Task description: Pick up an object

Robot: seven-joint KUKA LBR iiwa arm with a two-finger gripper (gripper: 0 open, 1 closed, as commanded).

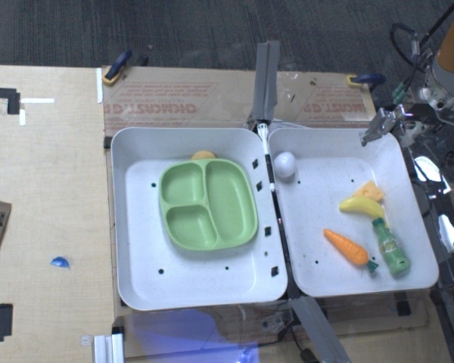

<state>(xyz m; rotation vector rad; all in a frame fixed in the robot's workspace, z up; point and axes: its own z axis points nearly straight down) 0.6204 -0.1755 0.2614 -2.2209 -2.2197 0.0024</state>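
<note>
The right bin holds a white ball near its back left corner. A yellow banana lies beside an orange-yellow piece, with an orange carrot and a green bottle in front of them. In the left bin sits a green divided plate, and a small yellow-orange object peeks out behind it. My gripper hangs over the back right corner of the right bin, well apart from every object.
A grey divider bar runs back from between the bins. Blue clamps sit on the cardboard behind them. Cables and the arm's wrist crowd the right edge. A wooden bench top lies to the left.
</note>
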